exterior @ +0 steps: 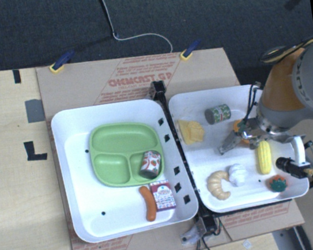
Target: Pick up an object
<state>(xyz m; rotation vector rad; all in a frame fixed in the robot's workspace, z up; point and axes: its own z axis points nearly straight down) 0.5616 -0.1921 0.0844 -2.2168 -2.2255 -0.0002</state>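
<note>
- Gripper (227, 144) is low in right bin (200, 102), fingers spread apart, nothing btwn them; it sits mid-bin, pointing left.
- Likely step: approach / lining up for a pick, no grasp yet.
- Candidate objs nearby: corn cob (263, 157) just beside the wrist, white lump (237, 174) and croissant (218, 184) below the tips, yellow piece (191, 131) and small can (218, 113) above-left.
- Left bin (69, 163) w/ green tray (119, 147), sausage (149, 202), red carton (163, 195) is well apart from arm.
- Next move, prob: centre open tips over one obj, drop, close, lift; which target it's after is unclear.
</note>
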